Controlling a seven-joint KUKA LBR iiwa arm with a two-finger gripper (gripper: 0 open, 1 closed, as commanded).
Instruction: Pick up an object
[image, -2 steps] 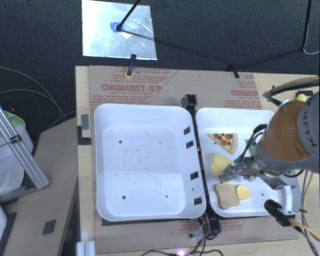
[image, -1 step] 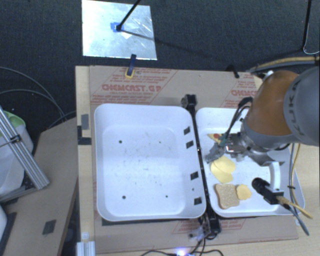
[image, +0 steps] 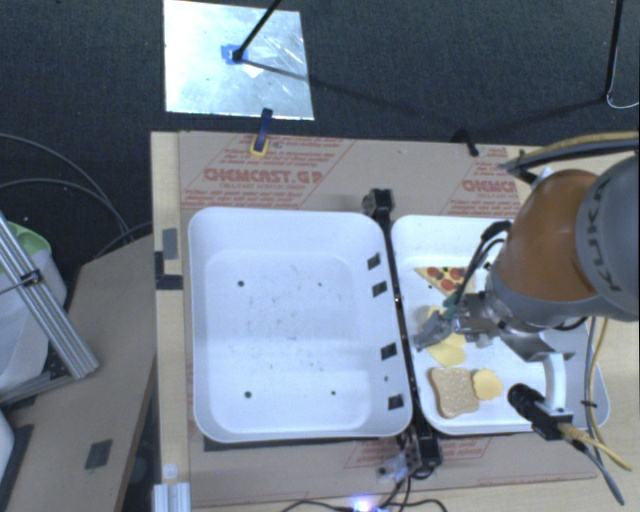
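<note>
Camera view has the gripper (image: 440, 330) low by the right bin's (image: 415, 235) left wall over a yellow piece (image: 450, 350), grip unreadable, nothing lifted yet.

Even, bright overhead light; the left bin (image: 290, 320) glares white, and a metal sheet (image: 238, 60) at 12 o'clock shines. Shadows are soft, detail slightly blurred.
</note>
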